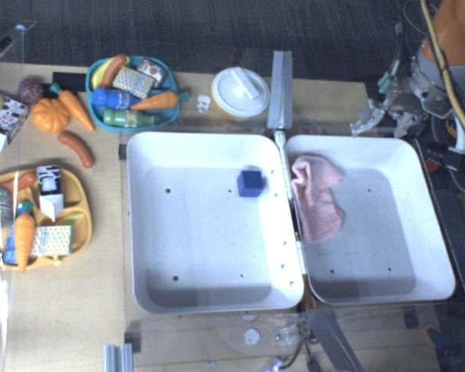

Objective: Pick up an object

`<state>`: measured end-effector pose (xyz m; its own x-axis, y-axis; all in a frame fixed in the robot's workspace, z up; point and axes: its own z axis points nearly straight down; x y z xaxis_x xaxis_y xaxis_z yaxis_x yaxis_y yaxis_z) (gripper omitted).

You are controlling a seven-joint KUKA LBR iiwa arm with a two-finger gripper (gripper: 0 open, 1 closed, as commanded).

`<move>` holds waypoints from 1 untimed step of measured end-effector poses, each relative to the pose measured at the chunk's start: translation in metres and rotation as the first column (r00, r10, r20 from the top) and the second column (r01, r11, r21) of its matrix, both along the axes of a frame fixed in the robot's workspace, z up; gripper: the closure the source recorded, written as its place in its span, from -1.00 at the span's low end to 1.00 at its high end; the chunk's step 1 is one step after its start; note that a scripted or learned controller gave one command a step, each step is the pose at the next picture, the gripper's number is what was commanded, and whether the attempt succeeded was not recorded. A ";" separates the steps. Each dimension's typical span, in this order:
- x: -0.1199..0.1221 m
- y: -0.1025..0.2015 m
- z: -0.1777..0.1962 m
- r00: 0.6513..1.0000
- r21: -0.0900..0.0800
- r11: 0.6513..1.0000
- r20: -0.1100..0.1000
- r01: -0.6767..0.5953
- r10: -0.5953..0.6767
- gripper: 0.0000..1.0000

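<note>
A small blue cube (250, 183) lies in the left white bin (163, 277), toward its far right side. A crumpled pink cloth (316, 196) rests in the right white bin (387, 273), against its left wall. My gripper (385, 122) hangs over the far rim of the right bin, at the upper right, well away from both objects. Its fingers stand open with nothing between them. Above it, the grey arm with its orange band (452, 10) rises out of the view.
Left of the bins stand a blue bowl (132, 91) and a yellow tray (71, 231) of toy food, with loose toy vegetables (62, 118) nearby. A white lidded bowl (240, 91) sits behind the left bin. A metal divider (278, 91) separates the bins.
</note>
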<state>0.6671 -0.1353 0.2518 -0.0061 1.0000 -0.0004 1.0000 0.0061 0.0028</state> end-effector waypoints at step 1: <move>-0.049 0.029 -0.110 1.000 0.001 1.000 -0.003 0.005 -0.005 -1.00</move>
<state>0.6181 -0.1060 0.1419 -0.0012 1.0000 0.0003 1.0000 0.0012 0.0001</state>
